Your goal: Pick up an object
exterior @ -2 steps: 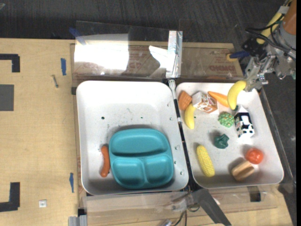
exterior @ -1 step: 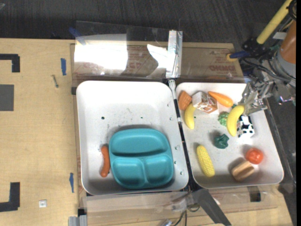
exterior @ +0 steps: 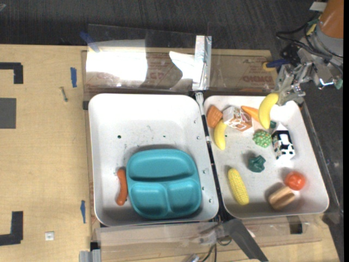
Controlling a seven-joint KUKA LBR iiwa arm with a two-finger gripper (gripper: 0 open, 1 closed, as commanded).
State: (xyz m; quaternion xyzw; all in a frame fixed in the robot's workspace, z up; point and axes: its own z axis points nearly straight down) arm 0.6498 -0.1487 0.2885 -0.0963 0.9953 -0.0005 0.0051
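The gripper (exterior: 287,94) hangs over the far right corner of the right bin (exterior: 313,203), its fingertips closed on the top end of a banana (exterior: 265,111); the banana's lower end lies near the carrot (exterior: 251,112) and green broccoli (exterior: 262,139).

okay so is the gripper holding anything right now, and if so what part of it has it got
It cannot be told. The gripper sits right at the upper end of a banana in the right bin, but a grip on it isn't clear.
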